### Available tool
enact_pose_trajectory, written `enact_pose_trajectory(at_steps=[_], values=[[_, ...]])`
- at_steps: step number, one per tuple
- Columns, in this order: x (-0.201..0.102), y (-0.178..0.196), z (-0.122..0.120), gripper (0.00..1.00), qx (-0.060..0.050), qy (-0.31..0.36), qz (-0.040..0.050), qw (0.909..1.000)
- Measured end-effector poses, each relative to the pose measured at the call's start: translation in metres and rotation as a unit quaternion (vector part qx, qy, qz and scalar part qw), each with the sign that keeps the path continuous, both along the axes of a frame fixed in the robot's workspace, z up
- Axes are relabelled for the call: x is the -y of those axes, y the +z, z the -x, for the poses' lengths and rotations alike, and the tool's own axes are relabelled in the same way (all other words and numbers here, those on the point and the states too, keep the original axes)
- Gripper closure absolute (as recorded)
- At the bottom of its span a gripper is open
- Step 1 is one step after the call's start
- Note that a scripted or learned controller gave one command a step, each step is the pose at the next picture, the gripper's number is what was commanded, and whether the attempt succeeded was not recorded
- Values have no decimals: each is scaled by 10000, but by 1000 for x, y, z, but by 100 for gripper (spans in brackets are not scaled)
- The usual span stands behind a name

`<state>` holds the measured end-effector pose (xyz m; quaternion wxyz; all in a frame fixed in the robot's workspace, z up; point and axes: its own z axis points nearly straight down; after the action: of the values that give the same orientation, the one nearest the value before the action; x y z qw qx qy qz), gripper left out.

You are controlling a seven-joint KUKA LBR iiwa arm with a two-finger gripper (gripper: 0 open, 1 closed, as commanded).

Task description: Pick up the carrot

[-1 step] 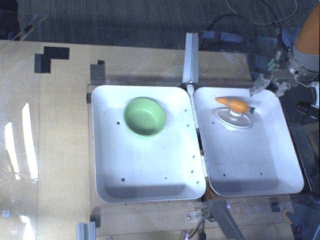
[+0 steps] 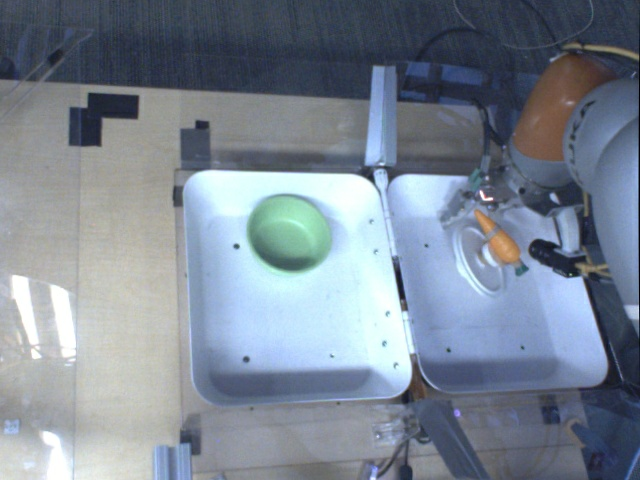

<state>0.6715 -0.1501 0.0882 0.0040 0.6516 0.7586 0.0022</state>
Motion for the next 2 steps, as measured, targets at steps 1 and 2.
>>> enact_pose_trajectory(at_steps=[1,2], values=[[-2,14,-3,100,40,32,11,10000],[-48,115,0,100,11,1292,10,9916]])
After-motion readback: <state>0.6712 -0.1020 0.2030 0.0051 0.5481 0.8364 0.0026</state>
